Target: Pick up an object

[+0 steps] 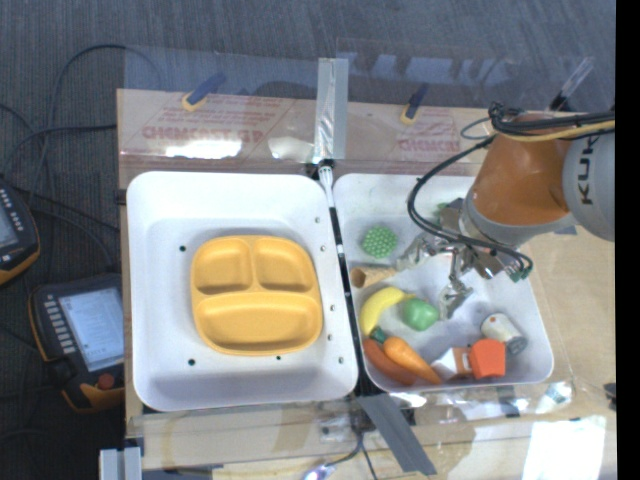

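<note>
The right bin (540, 363) holds several toy foods: a green dotted ball (379, 240), a yellow banana (377, 306), a small green fruit (420, 314), an orange carrot (405, 360), an orange-red block (488, 359) and a whitish cylinder (500, 328). My gripper (436, 272) hangs over the middle of this bin, under the orange wrist band (520, 178). It stands open, just above and to the right of the green fruit, with nothing between its fingers. The arm hides the bin's upper right part.
In the left bin (150, 368) lies a yellow divided plate (257, 293). A ridge (340, 268) separates the two bins. Black cables (440, 183) loop from the wrist over the right bin. Handheld controllers (80, 333) lie to the left of the bench.
</note>
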